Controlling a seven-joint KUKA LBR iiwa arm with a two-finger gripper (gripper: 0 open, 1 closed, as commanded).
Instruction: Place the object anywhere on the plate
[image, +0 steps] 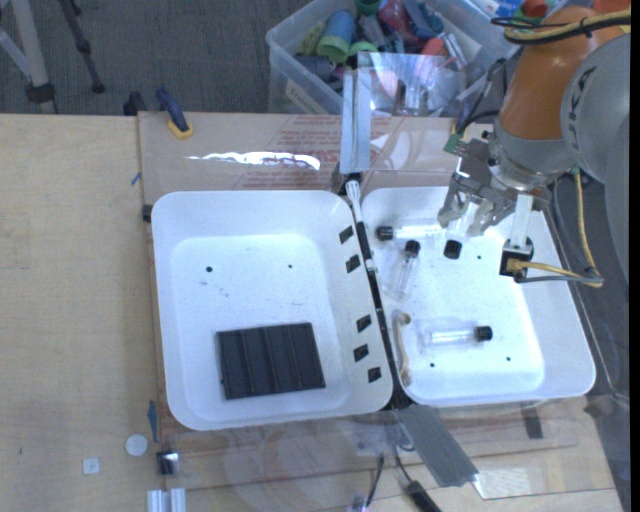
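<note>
Status: early, nothing placed.
Plate (271, 359): dark, ribbed, left bin (180, 300), bare.
Vials: three clear, black-capped, right bin (560, 350); one (452, 335) lying near front.
Tool (468, 222): above right bin's back, grip state cannot be told.
Remaining: grasp, carry, place.

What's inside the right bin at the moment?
The right bin holds clear vials with black caps: one lying near the front, others near the divider. The gripper hangs over the back, hiding whatever lies beneath it.
</note>
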